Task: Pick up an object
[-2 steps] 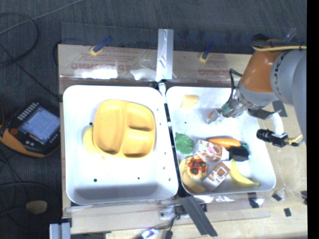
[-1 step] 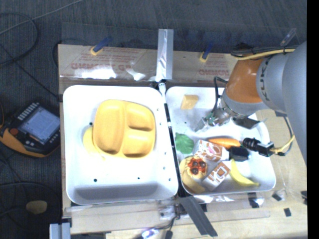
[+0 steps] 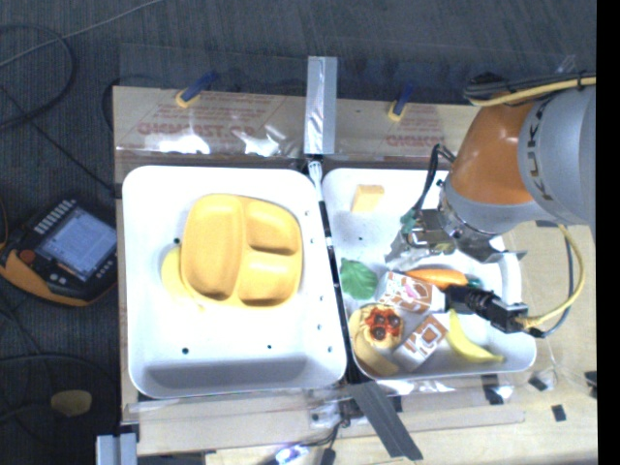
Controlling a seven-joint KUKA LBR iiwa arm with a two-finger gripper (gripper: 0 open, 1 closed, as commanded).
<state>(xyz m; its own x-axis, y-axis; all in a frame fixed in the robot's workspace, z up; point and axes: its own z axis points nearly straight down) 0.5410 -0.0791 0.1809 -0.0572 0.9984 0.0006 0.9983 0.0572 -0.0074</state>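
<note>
White right bin [image 3: 339, 187] holds the candidate objects: a pale yellow block [image 3: 367, 198] near its far left corner, a green piece [image 3: 358, 278] by the left wall, an orange carrot [image 3: 438, 277], two small cartons [image 3: 417, 313] with red-brown print too small to read, a round item with dark and red markings [image 3: 383, 325], and a banana [image 3: 467, 340] at the near right. These lie crowded together in the near half, several touching. Left bin [image 3: 140, 356] contains a yellow divided tray [image 3: 239, 249], tilted over a paler yellow item. Both bins rest on a brown board bearing faint red lettering, illegible under clear tape; blue and yellow clips [image 3: 196, 88] sit at its far edge. Dark grey carpet surrounds the bench, with cables and an orange-cased handheld unit [image 3: 58, 252] at left. Arm [image 3: 528, 153] enters from the right, orange band uppermost, wrist bent down over the right bin. Gripper [image 3: 418, 232] hangs above the bin's middle, just beyond the carrot; its opening cannot be told, and no object is seen in it.
</note>
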